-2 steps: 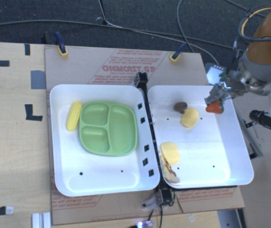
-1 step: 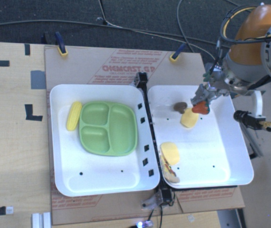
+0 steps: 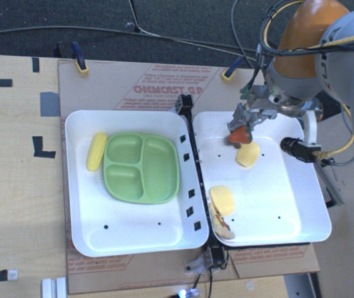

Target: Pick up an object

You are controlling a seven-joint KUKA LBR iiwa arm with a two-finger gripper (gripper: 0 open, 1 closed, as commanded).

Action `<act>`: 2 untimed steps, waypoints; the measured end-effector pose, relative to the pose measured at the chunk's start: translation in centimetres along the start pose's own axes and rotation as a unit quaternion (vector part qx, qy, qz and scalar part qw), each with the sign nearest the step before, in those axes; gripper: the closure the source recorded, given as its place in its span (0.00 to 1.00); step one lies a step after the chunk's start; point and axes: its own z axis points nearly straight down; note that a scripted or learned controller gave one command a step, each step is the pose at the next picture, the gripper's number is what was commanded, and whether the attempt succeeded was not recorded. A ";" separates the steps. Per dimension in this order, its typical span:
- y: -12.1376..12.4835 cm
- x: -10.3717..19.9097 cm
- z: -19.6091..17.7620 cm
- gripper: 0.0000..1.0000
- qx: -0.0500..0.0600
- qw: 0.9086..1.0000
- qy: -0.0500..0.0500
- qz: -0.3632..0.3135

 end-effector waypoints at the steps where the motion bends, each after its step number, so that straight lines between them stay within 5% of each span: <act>1: 0.2 5.1 1.4 1.00 0.000 1.000 -0.001 0.001; 2: 2.1 10.7 1.2 1.00 0.000 1.000 0.000 0.000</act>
